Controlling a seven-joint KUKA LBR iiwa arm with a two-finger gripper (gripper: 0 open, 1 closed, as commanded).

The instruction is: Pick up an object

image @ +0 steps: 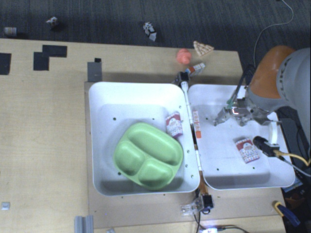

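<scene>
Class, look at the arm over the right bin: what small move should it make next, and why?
Probably shift the claw toward the small red-and-white packet and lower it. The packet lies flat in the right bin, apart from the claw, nearer the camera.

Left bin (97,130): green divided tray (148,154) fills centre and lower right, tilted; small red-white packet (173,124) just beside tray's upper right, near divider wall. Open floor: upper left and along left wall.

Right bin (214,178): red-white packet (248,150) lies right of centre; tool (235,114) and arm (284,81) occupy upper right; black/yellow cable (272,151) crosses right edge next to the packet. Open floor: left half and lower strip.

Divider between bins (190,125): raised rims, label strip (196,123) on right bin's inner wall.

Bench (43,144) left of bins: bare, wide approach. Bench back edge: orange ball (183,56), wedge-shaped item (203,48), small tube (194,70) near bins' top corner.
</scene>
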